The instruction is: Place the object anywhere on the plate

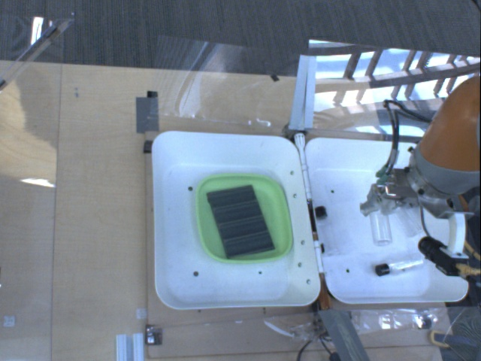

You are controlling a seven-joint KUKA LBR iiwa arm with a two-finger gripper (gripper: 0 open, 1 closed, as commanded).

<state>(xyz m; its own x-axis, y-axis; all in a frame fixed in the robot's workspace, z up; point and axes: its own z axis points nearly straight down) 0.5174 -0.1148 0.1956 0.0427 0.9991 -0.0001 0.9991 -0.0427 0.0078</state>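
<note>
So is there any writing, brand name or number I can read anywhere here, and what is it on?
None can be read.
The green plate and the dark ridged block on it carry no visible print.
The marker pen in the right bin is too small to show any label.
The gripper and the left bin show no lettering.

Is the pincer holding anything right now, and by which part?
Cannot be told. The pincer hangs over the right bin, with a clear piece beneath it that blurs its tips. The marker lies apart on the bin floor.
</note>
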